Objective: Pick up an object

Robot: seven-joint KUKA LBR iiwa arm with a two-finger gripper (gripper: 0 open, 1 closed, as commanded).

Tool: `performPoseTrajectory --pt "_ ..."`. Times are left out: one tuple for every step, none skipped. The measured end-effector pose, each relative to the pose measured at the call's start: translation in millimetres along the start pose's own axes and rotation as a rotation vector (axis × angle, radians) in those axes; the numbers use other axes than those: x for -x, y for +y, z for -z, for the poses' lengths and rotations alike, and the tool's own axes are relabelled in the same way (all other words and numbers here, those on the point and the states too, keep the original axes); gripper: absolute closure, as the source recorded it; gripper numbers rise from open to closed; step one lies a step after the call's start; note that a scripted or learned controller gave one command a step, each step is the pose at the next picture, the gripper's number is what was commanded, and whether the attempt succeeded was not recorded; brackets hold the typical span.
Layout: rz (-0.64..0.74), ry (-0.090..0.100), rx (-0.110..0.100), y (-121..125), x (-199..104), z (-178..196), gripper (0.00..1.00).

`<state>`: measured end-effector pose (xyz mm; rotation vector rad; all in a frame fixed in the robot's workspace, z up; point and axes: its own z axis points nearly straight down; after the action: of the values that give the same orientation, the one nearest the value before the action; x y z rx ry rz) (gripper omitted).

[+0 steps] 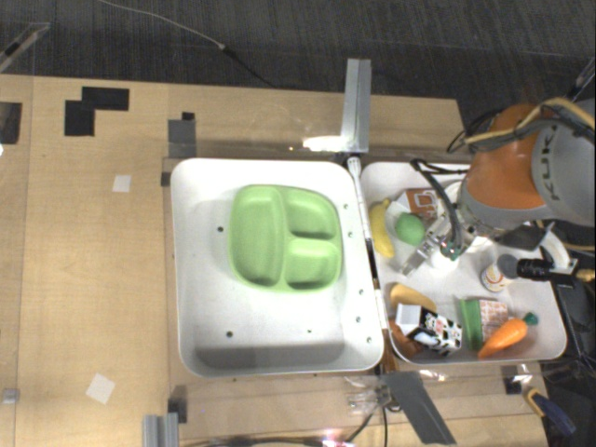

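A robotics lab: wooden bench point(84, 277) with bolted white bins point(196, 250), loose cables point(140, 12).

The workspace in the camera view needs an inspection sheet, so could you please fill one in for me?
Surface: wooden bench bearing two white bins side by side.
Job's things: right bin holds a banana, green ball, carrot, green can and a black-and-white toy.
Clutter: green divided tray in the left bin; black marks on the bench, upper left.
Grippers: hand low in the right bin beside the green ball, nothing seen held.
Cables: black cables on the arm; a thin white cable on the floor.
Surroundings: dark carpet beyond the bench.
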<state>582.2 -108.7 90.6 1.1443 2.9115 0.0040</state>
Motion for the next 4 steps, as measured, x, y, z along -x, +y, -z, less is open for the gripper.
performPoseTrajectory --pt "-0.021 0.087 -0.041 21.0 70.5 -0.7 0.00" --pt "-0.162 0.035 -0.054 33.1 49.8 -1.4 0.00" --pt "-0.312 0.007 -0.014 28.7 33.8 -2.1 0.00" --pt "-0.446 0.070 -0.073 48.8 52.6 -1.0 0.00"
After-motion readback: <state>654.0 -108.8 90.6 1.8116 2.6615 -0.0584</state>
